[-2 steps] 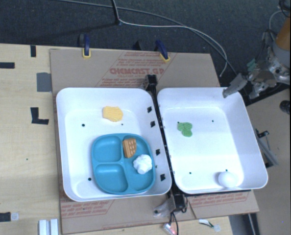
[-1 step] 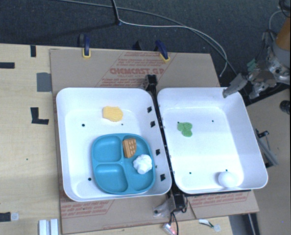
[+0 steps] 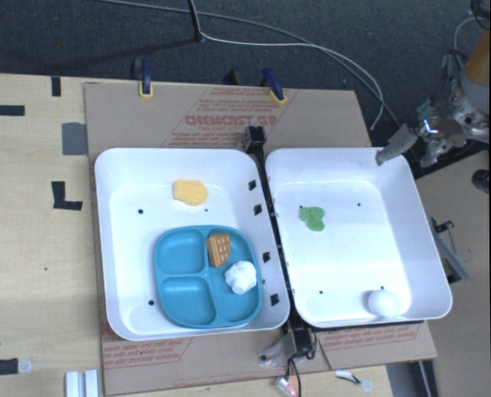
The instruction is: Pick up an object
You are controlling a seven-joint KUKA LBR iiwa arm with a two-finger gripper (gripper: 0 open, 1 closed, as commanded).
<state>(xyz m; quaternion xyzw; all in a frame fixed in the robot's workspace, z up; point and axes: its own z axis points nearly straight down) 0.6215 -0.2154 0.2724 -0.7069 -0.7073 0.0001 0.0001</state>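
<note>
Claw (image 3: pixel 392 150), finger state unclear, hangs over right bin's (image 3: pixel 411 222) far corner, well apart from green object (image 3: pixel 313 217).

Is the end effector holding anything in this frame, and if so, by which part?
Nothing is held. The end effector sits at the right bin's far right corner, with nothing between its fingers; the green piece and white ball lie untouched in that bin.
</note>
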